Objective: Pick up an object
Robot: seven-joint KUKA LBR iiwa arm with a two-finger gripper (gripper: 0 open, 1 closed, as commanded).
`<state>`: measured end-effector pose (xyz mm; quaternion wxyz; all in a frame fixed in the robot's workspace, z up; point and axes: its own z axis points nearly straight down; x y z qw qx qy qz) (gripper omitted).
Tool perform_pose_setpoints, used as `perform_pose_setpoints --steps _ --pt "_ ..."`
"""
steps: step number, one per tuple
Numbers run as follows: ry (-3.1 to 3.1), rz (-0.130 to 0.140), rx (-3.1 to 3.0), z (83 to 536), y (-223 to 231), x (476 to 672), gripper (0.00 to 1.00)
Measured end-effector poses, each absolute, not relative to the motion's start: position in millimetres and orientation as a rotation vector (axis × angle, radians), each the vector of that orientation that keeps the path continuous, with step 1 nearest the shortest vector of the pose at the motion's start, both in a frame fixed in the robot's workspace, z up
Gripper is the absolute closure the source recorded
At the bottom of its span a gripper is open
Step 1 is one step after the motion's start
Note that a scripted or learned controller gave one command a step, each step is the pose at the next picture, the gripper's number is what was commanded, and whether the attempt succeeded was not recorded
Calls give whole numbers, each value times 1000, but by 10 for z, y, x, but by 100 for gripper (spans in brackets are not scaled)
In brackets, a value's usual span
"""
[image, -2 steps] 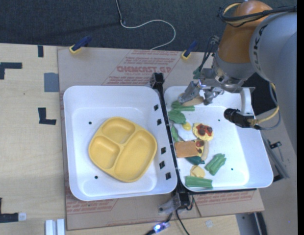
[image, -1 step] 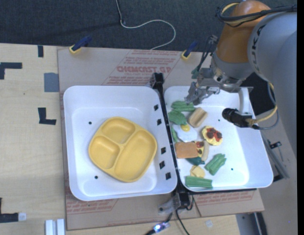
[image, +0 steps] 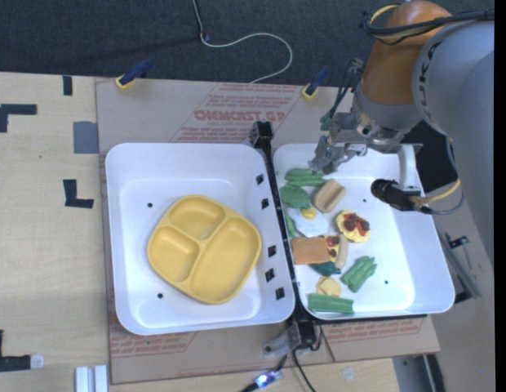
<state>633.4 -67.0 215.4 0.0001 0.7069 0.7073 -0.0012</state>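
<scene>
The grey arm with its orange band comes in from the upper right of the frame and hangs over the right-hand bin. Left of it, the other white bin carries only a yellow divided plate.

The right bin is where the pickings lie, crowded toward its left side: a green pod-like piece at the top, a tan bread-roll piece just below it, a small pizza-like round to the right, an orange-brown sandwich piece mid-bin, and more green pieces toward the lower edge.

The tool sits just above the green pod and the roll, at the upper left of that bin; from here I cannot tell its state.

They look like toy food: light, hard, smooth plastic, likely to skid under a pinch. I'd judge the roll the best bet, taken across its narrow middle, though its neighbours touch it closely.
</scene>
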Motion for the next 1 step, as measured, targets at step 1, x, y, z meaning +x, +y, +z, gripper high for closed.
perform_pose_setpoints --steps 1 --pt "2223 1 2219 2345 -656 6388 100"
